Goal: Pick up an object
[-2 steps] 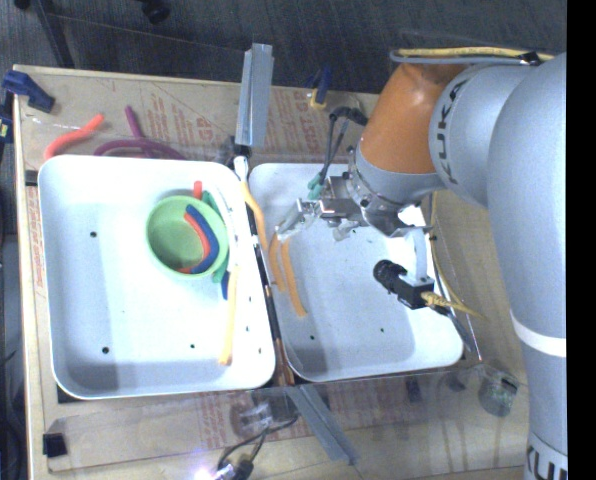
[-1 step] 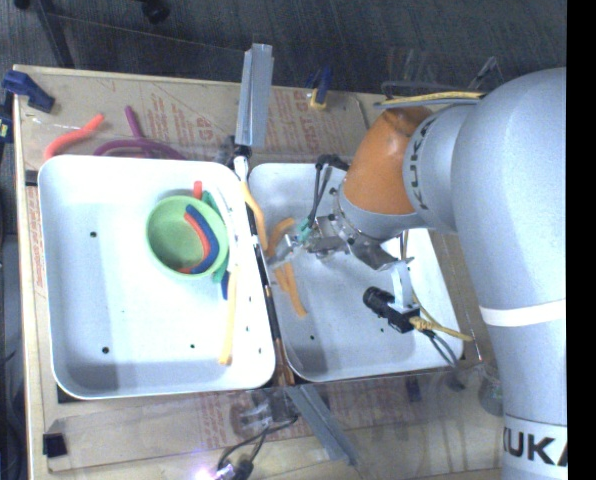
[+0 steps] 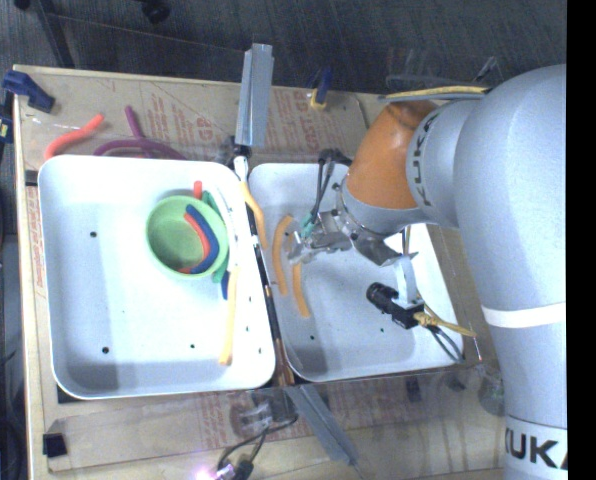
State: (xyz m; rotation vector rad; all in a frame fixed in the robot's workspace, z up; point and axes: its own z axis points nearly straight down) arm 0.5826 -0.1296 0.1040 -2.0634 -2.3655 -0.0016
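Far to the left of the claw [image 3: 300, 245], in the left bin [image 3: 73, 298], sits a green bowl [image 3: 171, 236] with a red strip [image 3: 194, 230] and a blue strip [image 3: 211, 236] inside. A yellow stick [image 3: 228, 313] lies nearer the claw, by that bin's right wall. In the right bin [image 3: 358, 353], one orange stick [image 3: 279, 251] lies just left of the claw and another orange stick [image 3: 300, 293] lies just below it. I cannot tell if the claw is wide or narrow.
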